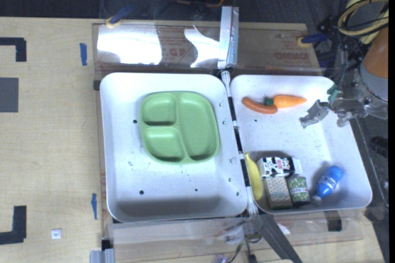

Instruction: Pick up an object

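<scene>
While the hand is held over the right bin, whether it is spread cannot be told. Nothing is seen pinched. Just beyond it, toward the left bin, the carrot lies, its long axis pointing roughly at the hand.

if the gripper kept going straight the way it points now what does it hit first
Likely the toy carrot: the gripper points left across the right bin, roughly toward the carrot's tip. Its height is unclear, so it might pass above.
</scene>
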{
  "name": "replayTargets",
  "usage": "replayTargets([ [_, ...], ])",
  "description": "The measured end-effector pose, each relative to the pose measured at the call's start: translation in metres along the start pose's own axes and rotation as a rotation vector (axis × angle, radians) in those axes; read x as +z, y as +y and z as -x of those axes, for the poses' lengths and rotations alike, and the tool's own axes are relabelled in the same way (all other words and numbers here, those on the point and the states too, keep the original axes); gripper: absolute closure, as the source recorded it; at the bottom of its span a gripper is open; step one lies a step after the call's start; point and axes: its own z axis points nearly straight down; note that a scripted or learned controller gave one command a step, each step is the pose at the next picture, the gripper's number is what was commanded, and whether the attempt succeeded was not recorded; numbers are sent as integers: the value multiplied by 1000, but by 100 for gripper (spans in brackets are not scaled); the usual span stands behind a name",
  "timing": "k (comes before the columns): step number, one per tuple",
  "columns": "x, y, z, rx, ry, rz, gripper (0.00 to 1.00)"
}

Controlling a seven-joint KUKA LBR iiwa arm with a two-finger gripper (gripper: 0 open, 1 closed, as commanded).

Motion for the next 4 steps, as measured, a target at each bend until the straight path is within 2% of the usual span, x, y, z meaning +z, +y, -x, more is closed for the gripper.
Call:
replayTargets([
  [1,132,71,-57,-461,-2,5,0],
  [2,106,94,-38,-652,14,-26,0],
  [3,127,107,-45,-286,16,-50,0],
  [4,118,109,-36,-284,-8,-35,100],
])
